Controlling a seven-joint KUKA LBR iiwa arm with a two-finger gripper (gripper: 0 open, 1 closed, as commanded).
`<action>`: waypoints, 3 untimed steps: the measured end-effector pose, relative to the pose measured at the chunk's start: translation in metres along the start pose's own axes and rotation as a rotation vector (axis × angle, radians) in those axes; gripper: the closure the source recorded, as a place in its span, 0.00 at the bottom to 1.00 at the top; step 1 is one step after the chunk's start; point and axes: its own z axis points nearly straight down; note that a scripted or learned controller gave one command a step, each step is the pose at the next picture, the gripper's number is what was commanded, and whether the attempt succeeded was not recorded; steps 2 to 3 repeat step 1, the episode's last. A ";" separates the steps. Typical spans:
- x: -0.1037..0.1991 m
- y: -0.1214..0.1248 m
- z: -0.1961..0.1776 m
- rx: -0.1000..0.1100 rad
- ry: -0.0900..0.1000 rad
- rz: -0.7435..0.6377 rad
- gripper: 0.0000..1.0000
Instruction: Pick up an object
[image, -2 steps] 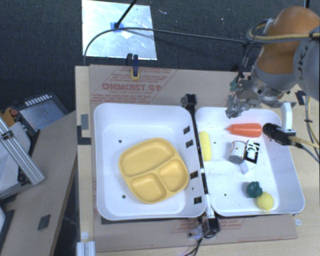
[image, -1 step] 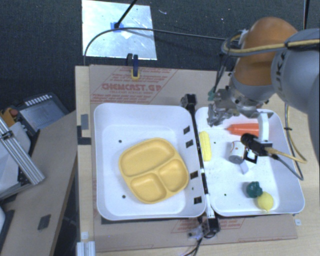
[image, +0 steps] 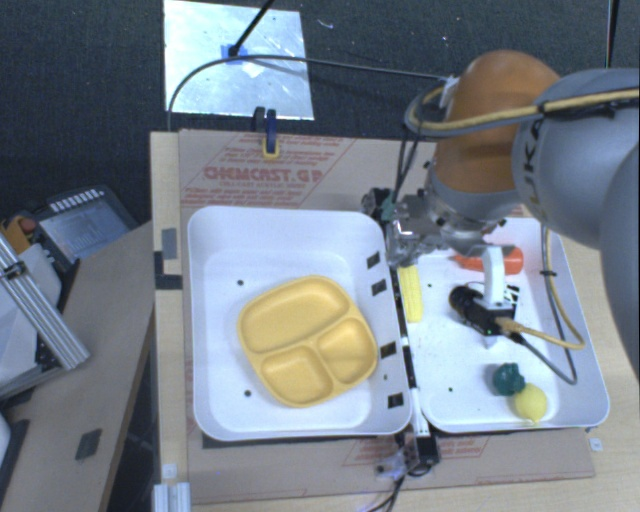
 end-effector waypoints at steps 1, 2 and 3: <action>0.055 -0.016 0.015 0.000 0.000 0.000 1.00; 0.055 -0.016 0.015 0.000 0.000 0.000 1.00; 0.055 -0.016 0.015 0.000 0.000 0.000 1.00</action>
